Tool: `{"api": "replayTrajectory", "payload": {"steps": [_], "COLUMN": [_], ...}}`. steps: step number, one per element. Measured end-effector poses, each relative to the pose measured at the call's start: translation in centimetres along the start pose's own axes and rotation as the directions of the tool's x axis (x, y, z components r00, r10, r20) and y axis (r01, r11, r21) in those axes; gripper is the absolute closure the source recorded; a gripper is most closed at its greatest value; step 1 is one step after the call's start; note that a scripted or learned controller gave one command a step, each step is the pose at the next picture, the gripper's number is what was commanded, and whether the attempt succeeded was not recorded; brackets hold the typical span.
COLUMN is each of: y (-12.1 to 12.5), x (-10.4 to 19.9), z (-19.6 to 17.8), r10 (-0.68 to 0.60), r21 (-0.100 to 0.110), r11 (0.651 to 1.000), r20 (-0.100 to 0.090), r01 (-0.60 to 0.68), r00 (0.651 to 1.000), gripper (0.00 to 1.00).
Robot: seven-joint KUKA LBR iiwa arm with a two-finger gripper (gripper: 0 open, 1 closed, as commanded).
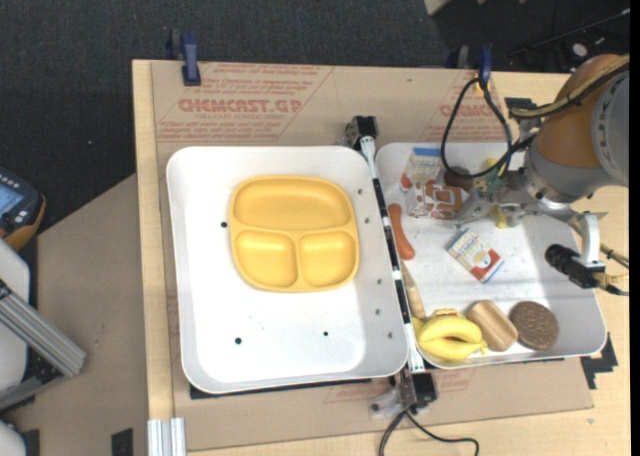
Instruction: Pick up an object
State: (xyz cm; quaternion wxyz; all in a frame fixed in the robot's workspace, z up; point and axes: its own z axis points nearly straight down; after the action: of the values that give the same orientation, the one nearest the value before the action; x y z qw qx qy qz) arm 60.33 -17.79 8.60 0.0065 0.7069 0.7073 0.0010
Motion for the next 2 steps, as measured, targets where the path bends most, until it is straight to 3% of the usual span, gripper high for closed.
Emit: {"api": "replayTrajectory", "payload": {"steps": [1, 2], "y": [5.2, 5.8], "x": [2.5, -0.1], "z": [0.8, 0.5], "r10": [-0.007, 0.007], "r21": [0.072, 0.034], "r11": [0.997, 0.999], "r20": [-0.004, -0.017], "r01": [0.007, -0.006], "r00": [1.0, 1.0], "gripper": [0.0, 0.0]}}
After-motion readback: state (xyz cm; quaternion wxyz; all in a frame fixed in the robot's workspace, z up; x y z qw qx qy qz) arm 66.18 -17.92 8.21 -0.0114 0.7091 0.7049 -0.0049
